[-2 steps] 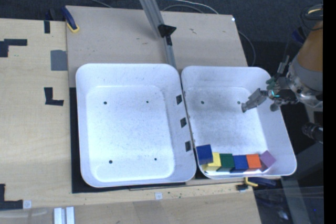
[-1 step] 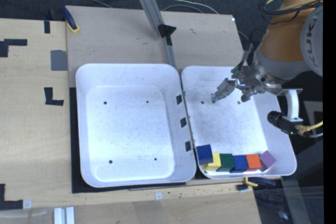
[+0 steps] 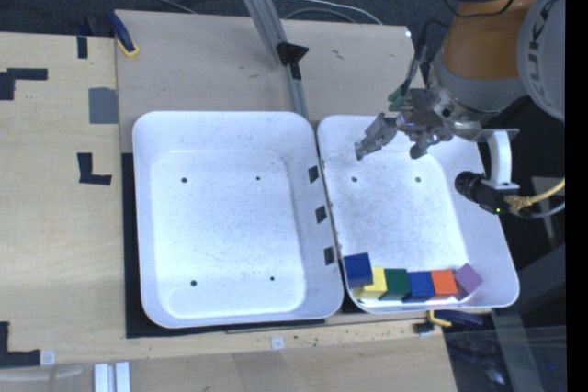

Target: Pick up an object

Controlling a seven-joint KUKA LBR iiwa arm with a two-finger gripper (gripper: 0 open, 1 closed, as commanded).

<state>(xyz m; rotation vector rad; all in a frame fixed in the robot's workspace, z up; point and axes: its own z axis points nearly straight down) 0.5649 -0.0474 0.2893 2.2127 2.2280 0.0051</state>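
Coloured blocks (image 3: 407, 282) sit in a row along the near edge of the right bin (image 3: 478, 229), touching one another: blue, yellow, green, blue, orange, purple. The gripper (image 3: 395, 140) hangs above the bin's far end, well apart from them, fingers spread and holding nothing. The reach seems hardly begun; next it likely must travel toward the row and descend over one block.

Two bins side by side — blocks (image 3: 409, 282) line the right bin's (image 3: 478, 225) near edge, the hand (image 3: 395, 142) over its far end.
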